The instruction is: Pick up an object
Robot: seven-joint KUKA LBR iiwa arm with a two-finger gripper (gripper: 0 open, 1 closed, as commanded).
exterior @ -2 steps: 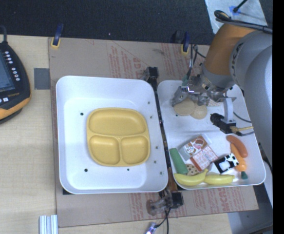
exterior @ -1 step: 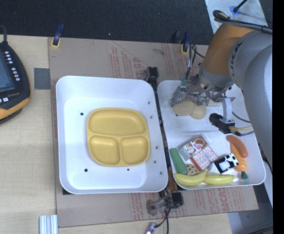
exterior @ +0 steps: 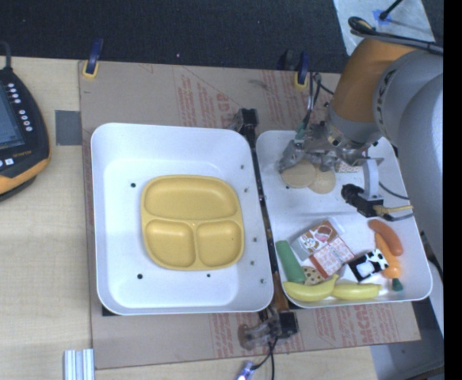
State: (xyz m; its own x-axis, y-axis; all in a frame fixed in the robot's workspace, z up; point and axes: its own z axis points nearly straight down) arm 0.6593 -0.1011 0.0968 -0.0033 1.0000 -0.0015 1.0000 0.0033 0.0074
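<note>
Overhead, the hand (exterior: 319,158), grip unclear, hangs above the right bin (exterior: 288,206) on the cardboard-covered bench (exterior: 175,101).

Grey arm (exterior: 409,93) entering from the right, orange band above the wrist, tool (exterior: 314,153) lowered, pointing left

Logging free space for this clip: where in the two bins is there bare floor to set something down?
Left bin: bare white floor rings the yellow tray, widest at its left. Right bin: a bare patch between the claw and the snack packet. Its near end is crowded around the banana.
</note>
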